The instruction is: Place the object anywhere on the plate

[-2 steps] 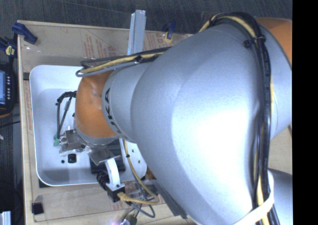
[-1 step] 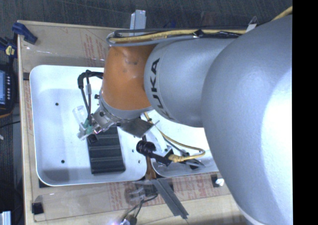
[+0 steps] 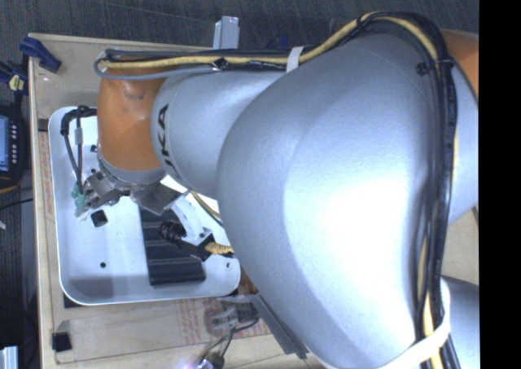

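Note:
My gripper (image 3: 88,199) hangs low over the left part of the left white bin (image 3: 61,221), below the arm's orange band (image 3: 126,127). A small black cube (image 3: 99,218) sits just below and to the right of the gripper tip, on or close above the bin floor. Whether the gripper touches it I cannot tell. The grey arm covers the middle and right of the view, hiding the right bin and most of the left one.
A tiny dark speck (image 3: 103,264) lies on the bin floor nearer the front wall. A blue clamp (image 3: 37,52) sits at the bench's far left corner. A dark device (image 3: 10,143) stands off the bench's left edge.

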You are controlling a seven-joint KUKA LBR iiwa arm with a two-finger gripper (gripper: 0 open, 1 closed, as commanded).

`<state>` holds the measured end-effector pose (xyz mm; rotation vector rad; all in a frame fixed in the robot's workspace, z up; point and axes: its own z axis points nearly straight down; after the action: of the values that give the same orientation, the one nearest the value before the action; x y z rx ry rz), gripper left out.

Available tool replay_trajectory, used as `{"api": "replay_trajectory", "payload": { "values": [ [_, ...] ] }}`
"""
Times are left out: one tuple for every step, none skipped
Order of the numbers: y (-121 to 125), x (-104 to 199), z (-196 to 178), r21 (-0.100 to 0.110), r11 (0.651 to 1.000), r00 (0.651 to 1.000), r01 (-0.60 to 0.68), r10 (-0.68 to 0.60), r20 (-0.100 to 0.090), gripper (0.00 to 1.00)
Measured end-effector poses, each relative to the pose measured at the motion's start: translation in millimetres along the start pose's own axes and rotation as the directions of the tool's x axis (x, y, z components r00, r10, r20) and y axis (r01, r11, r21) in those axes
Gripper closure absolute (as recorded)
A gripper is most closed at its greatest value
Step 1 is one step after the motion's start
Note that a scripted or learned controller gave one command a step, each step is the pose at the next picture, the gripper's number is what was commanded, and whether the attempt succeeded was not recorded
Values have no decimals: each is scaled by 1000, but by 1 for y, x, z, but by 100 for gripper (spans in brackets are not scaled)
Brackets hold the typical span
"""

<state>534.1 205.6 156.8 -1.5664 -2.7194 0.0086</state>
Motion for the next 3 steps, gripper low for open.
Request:
{"api": "replay_trajectory", "payload": {
  "values": [
    [15,-61,-63,-5,999,999,-50,50,-1,100],
    [-37,-19,-36,0,998,998,68,-68,-1,100],
    [-1,-25,-45,-4,994,994,110,-110,-1,100]
  ]
}}
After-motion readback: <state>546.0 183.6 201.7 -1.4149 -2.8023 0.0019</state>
